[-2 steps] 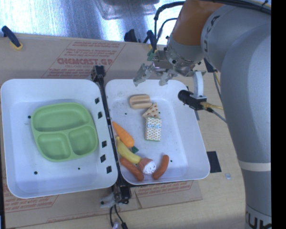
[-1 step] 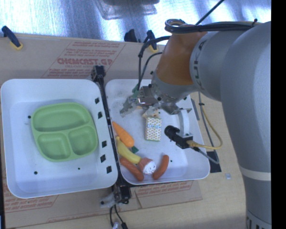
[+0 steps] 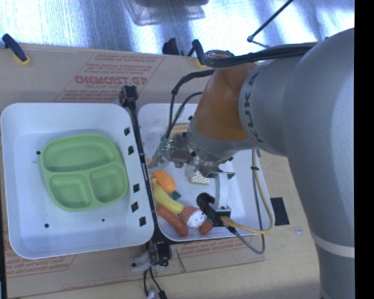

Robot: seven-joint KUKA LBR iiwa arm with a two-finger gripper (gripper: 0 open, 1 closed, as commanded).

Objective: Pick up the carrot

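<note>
The carrot [image 3: 164,180], small and orange, lies at the left side of the right bin [image 3: 246,195], close to the divider between the bins. My gripper [image 3: 198,169] hangs under the grey and orange wrist over the middle of that bin, a little right of and above the carrot. The wrist hides much of the gripper, and nothing is seen held in it.
A yellow banana [image 3: 167,199], a reddish sausage [image 3: 172,220] and a red and white toy [image 3: 197,217] lie just below the carrot. The left bin [image 3: 19,229] holds a green divided plate [image 3: 84,170]. A yellow cable [image 3: 259,185] loops along the right bin's edge.
</note>
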